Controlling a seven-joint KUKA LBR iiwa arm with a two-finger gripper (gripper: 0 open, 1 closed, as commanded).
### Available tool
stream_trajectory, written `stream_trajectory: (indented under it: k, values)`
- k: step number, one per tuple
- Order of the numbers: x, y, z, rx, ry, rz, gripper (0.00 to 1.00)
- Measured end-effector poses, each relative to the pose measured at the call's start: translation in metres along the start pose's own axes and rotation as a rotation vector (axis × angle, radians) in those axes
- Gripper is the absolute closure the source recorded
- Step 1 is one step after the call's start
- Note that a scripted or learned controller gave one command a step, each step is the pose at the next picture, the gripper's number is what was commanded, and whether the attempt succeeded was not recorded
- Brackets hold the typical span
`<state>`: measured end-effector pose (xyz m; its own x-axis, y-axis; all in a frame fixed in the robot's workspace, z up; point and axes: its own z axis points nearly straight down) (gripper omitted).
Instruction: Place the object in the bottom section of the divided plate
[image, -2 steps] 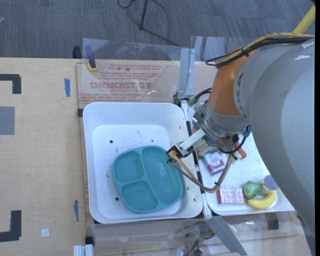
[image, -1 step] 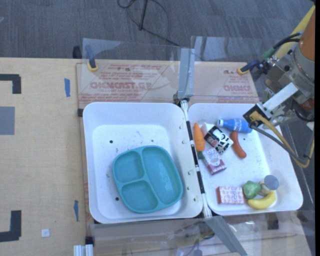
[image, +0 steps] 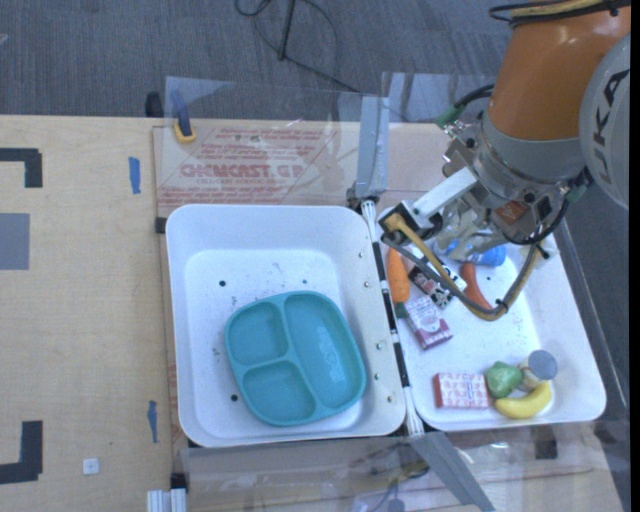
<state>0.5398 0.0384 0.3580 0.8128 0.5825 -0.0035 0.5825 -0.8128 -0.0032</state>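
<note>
The teal divided plate (image: 295, 357) is parked in the left bin (image: 190, 300) with nothing in any section, so the drop hasn't been made yet. The gripper (image: 478, 232) is hung low over the far end of the right bin (image: 580, 330), presumably so the object can be picked there. A blue item (image: 492, 256) and a carrot (image: 398, 275) are nearest. Whether it's open or closed can't be told, it's hidden under the wrist
</note>
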Motion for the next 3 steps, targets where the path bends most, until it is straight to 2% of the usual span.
stream_trajectory:
  k: [1,2,3]
  values:
    - [0.045,-0.081,0.015,-0.003,0.004,0.222,1.0]
    - [0.038,-0.156,0.097,-0.002,0.003,0.332,1.0]
    - [0.023,-0.137,0.225,0.001,-0.002,-0.017,1.0]
